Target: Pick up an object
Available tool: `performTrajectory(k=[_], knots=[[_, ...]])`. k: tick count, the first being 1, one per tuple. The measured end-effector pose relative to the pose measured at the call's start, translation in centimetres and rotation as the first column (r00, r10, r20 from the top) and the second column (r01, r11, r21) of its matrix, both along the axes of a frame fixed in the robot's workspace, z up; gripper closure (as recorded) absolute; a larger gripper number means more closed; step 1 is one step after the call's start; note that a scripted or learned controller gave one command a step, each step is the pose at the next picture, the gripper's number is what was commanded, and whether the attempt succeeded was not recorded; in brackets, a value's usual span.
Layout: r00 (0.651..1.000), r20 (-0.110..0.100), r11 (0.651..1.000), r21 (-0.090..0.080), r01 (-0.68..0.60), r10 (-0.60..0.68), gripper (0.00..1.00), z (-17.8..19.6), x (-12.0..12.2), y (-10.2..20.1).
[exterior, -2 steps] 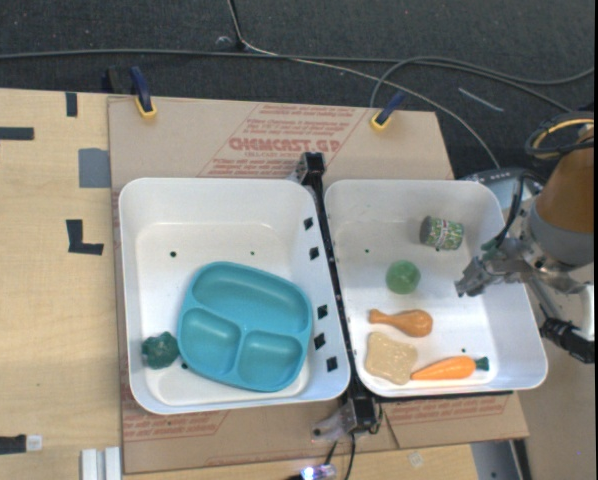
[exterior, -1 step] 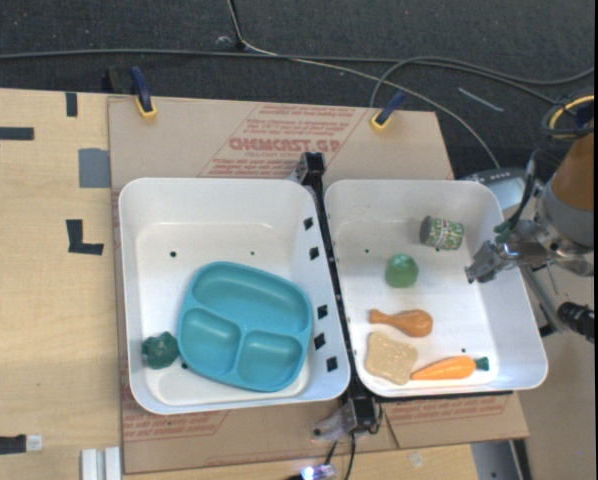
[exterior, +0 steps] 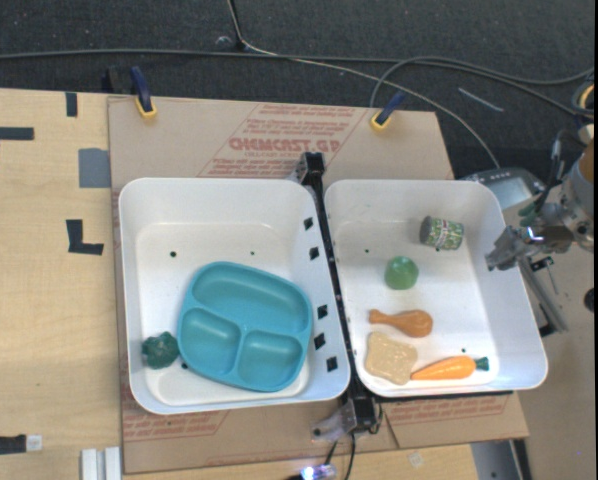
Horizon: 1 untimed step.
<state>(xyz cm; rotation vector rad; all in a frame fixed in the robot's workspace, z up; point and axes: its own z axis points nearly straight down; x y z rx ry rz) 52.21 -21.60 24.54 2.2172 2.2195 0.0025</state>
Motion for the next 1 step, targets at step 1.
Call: performTrajectory(k=[1], knots=[[1.0, -0.005, 1.0, 0.003, -0.006, 0.006, 1.0, -0.63, 2.21, 5.96]])
